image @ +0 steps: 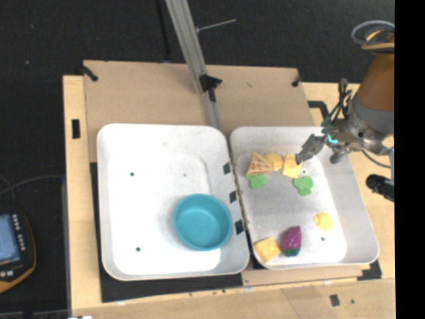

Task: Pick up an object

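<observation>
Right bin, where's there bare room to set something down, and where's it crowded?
In the right bin, the bare floor lies mid-bin, bordered by the green pieces above and the purple piece below. The far end is crowded: pizza slice, yellow block and the gripper. The left bin is bare beyond the blue bowl.

No text, label, brand or number can be read anywhere. The handheld device [12, 241] at the left edge has a lit screen and buttons, but whatever it displays is too small and blurred to make out. The bins and objects carry no legible marks.
</observation>
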